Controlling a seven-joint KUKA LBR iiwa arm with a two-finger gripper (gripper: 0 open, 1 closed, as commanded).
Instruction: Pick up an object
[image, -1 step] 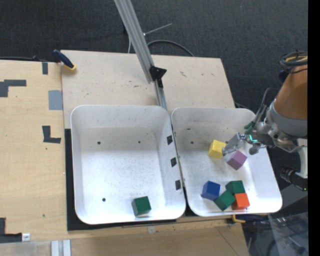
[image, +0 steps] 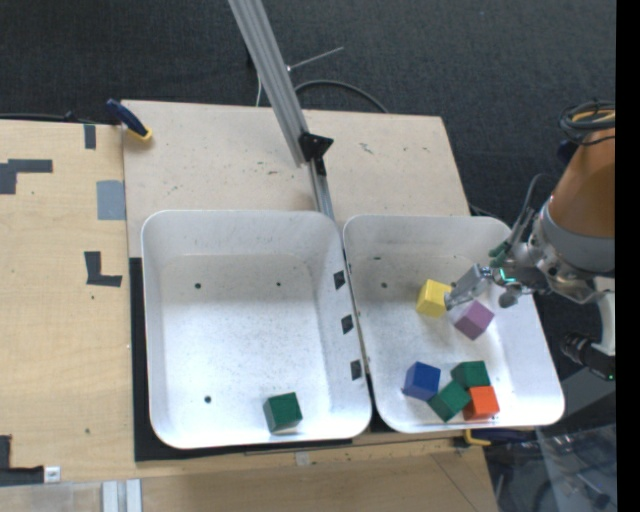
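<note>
- Camera view: the gripper (image: 470, 292) hung low over the right bin (image: 520, 395), reaching in from the right; whether its jaws were spread or pressed together could not be told
- A yellow cube (image: 433, 298) sat just left of the jaws, possibly touching
- A purple cube (image: 474, 319) lay just below them
- Further below, near the front wall, clustered a blue cube (image: 421, 380), two green cubes (image: 458, 388) and an orange cube (image: 483, 402)
- Well to the left, in the left bin (image: 160, 300), sat a lone green cube (image: 284, 411)

No readable text, label, brand, number or sign anywhere on bench, bins or blocks.
</note>
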